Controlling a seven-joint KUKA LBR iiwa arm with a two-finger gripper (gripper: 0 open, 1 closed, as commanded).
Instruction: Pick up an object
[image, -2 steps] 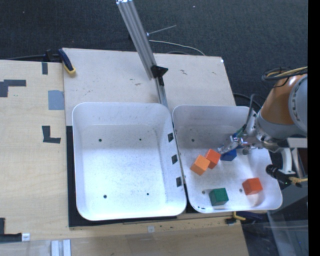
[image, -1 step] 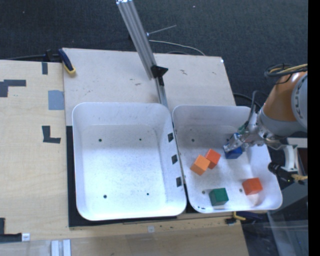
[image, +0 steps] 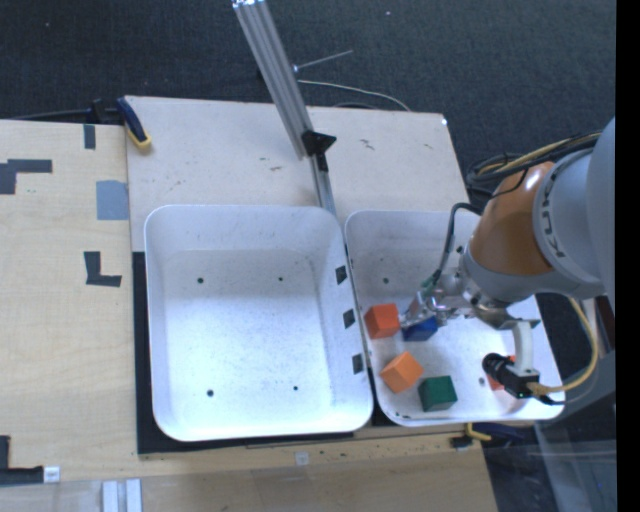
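Note:
The right bin (image: 395, 240) holds an orange-red block (image: 381, 321), an orange block (image: 402, 371) nearer the front, a dark green block (image: 437, 392) at the front, and a blue block (image: 420, 327). My gripper (image: 428, 311) reaches down from the right and sits right over the blue block, which is partly hidden under it. The orange-red block lies just left of the gripper.
The left bin (image: 160, 300) stands beside the right one. A slanted metal rail (image: 285, 90) runs from the top down to the bins' shared edge. The arm's orange band (image: 510, 240) and cables cover the right bin's right side.

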